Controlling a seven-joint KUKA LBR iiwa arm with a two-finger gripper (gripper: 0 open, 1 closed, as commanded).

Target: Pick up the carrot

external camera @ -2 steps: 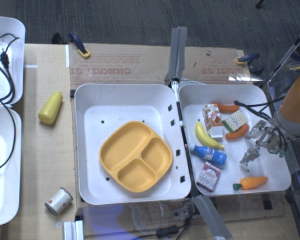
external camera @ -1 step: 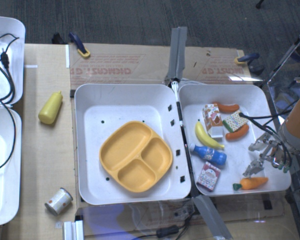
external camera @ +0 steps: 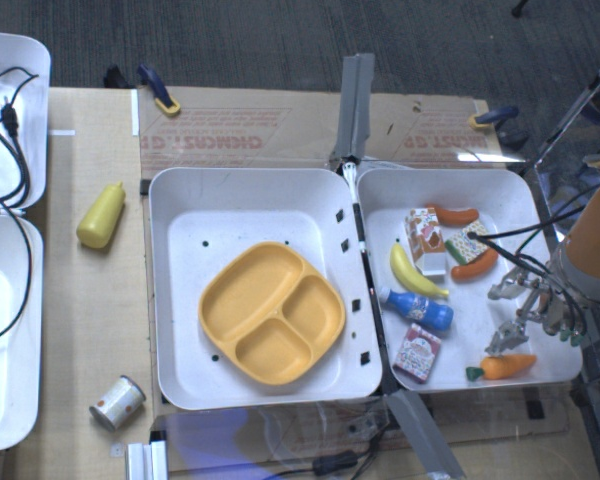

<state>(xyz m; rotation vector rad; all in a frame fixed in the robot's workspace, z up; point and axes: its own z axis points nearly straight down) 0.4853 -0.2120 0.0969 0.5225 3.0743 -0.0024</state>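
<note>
Camera view. Right bin (external camera: 375, 193): carrot (external camera: 504, 367) lying flat near the front right corner, green end leftward, apart from the red carton (external camera: 417, 353), blue bottle (external camera: 419, 309) and banana (external camera: 414, 273). Gripper (external camera: 506, 317) poised just above the carrot, fingers apart, nothing between them, seemingly staged for descent. Left bin (external camera: 165, 268): yellow divided plate (external camera: 271, 312).
</note>
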